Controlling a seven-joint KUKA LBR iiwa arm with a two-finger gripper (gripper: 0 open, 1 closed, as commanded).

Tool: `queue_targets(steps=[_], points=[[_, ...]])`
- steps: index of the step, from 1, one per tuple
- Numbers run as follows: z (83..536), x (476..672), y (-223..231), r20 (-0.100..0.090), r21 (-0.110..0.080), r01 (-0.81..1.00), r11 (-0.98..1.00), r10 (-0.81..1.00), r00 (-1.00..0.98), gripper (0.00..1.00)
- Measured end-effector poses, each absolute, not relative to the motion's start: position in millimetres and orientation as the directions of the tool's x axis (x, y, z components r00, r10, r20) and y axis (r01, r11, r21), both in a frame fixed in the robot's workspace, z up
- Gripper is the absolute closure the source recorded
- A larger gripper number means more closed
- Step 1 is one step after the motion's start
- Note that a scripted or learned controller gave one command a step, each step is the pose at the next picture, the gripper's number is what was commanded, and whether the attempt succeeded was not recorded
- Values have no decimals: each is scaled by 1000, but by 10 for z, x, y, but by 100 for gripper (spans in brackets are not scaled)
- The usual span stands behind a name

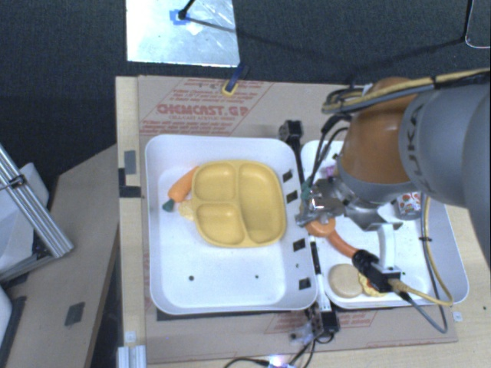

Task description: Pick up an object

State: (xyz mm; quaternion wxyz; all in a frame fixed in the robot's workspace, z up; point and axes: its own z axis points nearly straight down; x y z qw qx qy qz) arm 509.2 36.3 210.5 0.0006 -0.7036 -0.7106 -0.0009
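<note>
The nearest candidate was a curved orange plastic piece (334,236), lying in the right white bin (453,278) close against its left wall, directly below the arm's wrist. You could judge it light, rigid and smooth, so likely to slip; its narrow mid-section looked like the best place to pinch, across the width.

The gripper (316,205) hung just above the upper end of that piece. Whether the claw was spread or closed, you could not tell; the wrist and cables hid it, and nothing was visibly held.

Just beside the orange piece lay a round tan disc (344,282), flat and low, which would probably be hard to grip from above. A small yellow item (374,286) sat next to it, partly under a black cable fitting.

In the left white bin (222,290) a yellow three-compartment plastic tray (234,202) rested; broad and stiff, best taken at the rim. An orange toy carrot with a green tip (179,186) lay touching the tray's left edge, partly tucked under it.
</note>
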Motion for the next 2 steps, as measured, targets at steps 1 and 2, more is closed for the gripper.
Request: queue_targets(steps=[1,2], points=[[2156,5095,767,1,1,1000,9,1000,-9,100],[2346,5069,744,1,3,1000,5,1000,-5,100]])
